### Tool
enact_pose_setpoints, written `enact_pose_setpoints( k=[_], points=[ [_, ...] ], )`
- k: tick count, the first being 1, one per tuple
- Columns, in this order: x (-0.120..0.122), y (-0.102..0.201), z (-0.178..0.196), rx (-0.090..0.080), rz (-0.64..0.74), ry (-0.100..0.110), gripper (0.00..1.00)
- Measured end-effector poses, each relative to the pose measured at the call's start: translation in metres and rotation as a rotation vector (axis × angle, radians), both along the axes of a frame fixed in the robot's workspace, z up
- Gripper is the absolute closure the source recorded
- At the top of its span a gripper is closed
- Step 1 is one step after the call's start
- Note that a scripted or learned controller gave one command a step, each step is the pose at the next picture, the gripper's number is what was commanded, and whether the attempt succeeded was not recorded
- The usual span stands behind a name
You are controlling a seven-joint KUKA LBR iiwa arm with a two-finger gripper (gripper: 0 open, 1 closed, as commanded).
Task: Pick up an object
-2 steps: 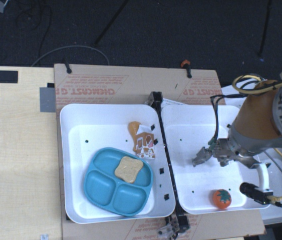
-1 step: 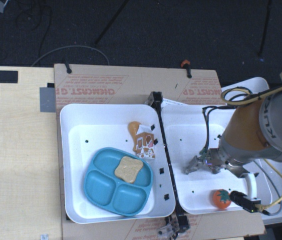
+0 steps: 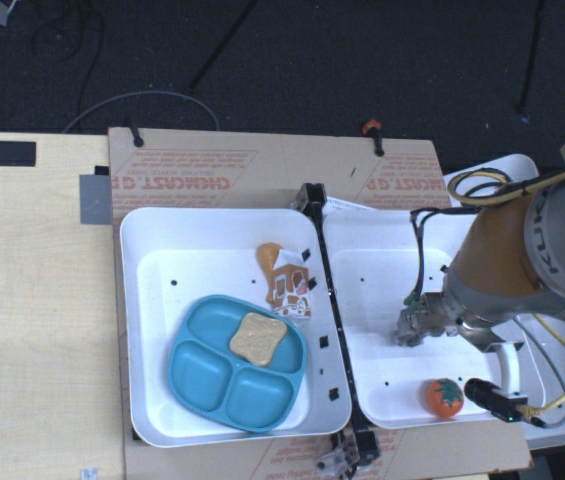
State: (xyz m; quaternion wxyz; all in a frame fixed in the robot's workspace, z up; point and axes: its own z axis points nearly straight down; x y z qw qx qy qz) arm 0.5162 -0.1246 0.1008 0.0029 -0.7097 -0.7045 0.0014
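orange round object (image 3: 443, 397): a small tomato-like ball with a green top, lying on the floor of the right bin by its front wall, just below and slightly right of the pincer in the camera view, apart from it.
pincer (image 3: 412, 328): grey metal, low over the middle of the right bin's floor, pointing left; from this angle i cannot tell whether it is spread or pressed together.
arm (image 3: 507, 258): grey with an orange band, reaching in from the right, behind and above the pincer.
right bin (image 3: 372, 288): shallow and white, its floor lying all around the pincer.
left bin (image 3: 152, 268): shallow and white, left of the pincer, beyond the black divider between the two bins.
blue plate (image 3: 197, 368): a divided dish on the left bin's floor, well left of the pincer and a little lower in the view.
toast (image 3: 258, 339): a pale tan slice resting on the plate's upper right part, left of the pincer at about the same height.
printed packet (image 3: 291, 291): small, white and brown, with an orange-brown piece at its top; left of the pincer and slightly higher, near the divider, just beside the plate's upper rim.
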Motion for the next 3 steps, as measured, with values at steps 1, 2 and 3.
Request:
enact_pose_setpoints(
  k=[1,2,3],
  points=[
    [0.007,-0.008,0.058,-0.003,0.007,-0.008,1.00],
    [0.009,-0.006,0.099,-0.002,0.008,-0.005,1.00],
    [0.009,-0.015,0.145,-0.002,0.008,-0.007,1.00]
  ],
)
